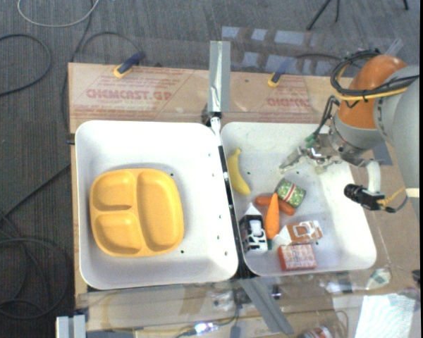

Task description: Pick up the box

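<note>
Orange and flat, the box (297, 257) is lying in the right bin's (352, 241) near corner, beside a carrot (271, 215). Bent over the far side, the claw (303, 155) is hanging spread apart, grasping nothing.

— What sort of place is this?

— A robotics lab. A grey industrial robot arm with an orange band (381, 90) reaches over two shallow white plastic bins (155, 136) set on a brown cardboard-covered bench (127, 94).

— Anything else?

— Loose black cables (28, 48) trail over grey carpet (162, 5), black tripod legs (331, 2) stand behind, and small toy groceries (278, 217) lie as test items.
</note>
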`<act>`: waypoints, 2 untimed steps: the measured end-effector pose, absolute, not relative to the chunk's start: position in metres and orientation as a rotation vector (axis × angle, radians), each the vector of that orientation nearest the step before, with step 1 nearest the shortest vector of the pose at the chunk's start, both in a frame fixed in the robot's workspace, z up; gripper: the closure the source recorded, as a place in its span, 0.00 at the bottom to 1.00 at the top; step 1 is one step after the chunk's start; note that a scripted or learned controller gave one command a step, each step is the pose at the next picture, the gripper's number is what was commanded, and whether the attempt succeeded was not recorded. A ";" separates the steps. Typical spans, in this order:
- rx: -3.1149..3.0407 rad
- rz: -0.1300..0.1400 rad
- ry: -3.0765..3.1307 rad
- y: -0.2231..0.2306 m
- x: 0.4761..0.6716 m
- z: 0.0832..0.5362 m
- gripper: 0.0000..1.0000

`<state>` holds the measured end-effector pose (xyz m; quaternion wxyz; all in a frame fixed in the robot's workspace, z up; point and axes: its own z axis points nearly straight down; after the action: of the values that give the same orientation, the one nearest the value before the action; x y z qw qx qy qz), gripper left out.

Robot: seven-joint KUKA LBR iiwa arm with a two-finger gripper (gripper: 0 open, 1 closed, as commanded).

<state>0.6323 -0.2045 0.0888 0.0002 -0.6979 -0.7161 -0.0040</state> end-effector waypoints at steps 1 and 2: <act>-2.003 -0.014 -2.419 -0.212 0.644 0.090 0.00; -2.269 -0.010 -2.142 -0.208 0.673 0.091 0.00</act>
<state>0.6726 -0.2084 0.0909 0.0105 -0.7271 -0.6865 -0.0031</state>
